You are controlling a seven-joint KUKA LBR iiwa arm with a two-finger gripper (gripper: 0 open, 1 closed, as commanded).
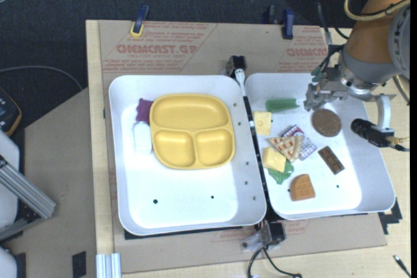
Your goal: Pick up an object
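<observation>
Camera view: fixed above the desk (pixel 98 140), two white bins side by side.
Left bin (pixel 124 192): yellow tray (pixel 192 130), purple item (pixel 143 109) and white item (pixel 141 137) at its left.
Right bin (pixel 371 185): arm (pixel 374 29), hand (pixel 317 96) low over the far side.
Hand state: cannot tell, too small and blurred.
Nearest target: brown disc (pixel 326 122), just beside the hand, flat, round, dark.
Neighbours: green piece (pixel 281 104), cheese cube (pixel 262 122), pizza slice (pixel 287 144), chocolate bar (pixel 330 159), cookie (pixel 301 187).
Advice: centre over the disc, descend straight; being thin, it likely needs an edge grip; keep off the bin wall.
</observation>
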